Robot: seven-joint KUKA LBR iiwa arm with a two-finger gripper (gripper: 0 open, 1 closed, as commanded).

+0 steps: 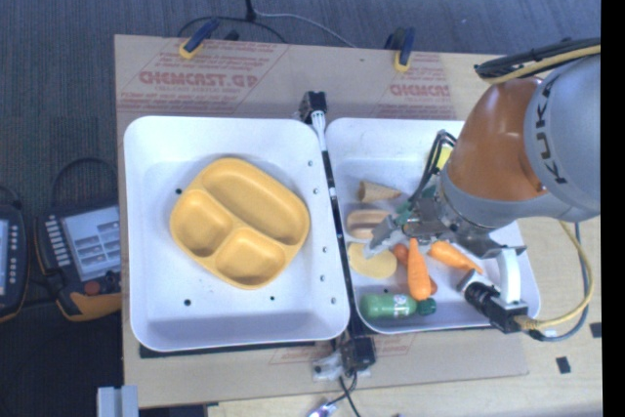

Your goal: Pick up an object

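Hovering low in the right bin (pixel 342 210), the claw (pixel 389 234) had lifted nothing yet, and whether it was apart or together could not be told; the whole pick seemed left to do. Far to its left the yellow tray (pixel 239 222) filled the other bin, the divider rim stood close left, and the food crowded round it: bun (pixel 367 222) beside, carrot (pixel 418 273) right, green bottle (pixel 395 307) below, leaving little room.
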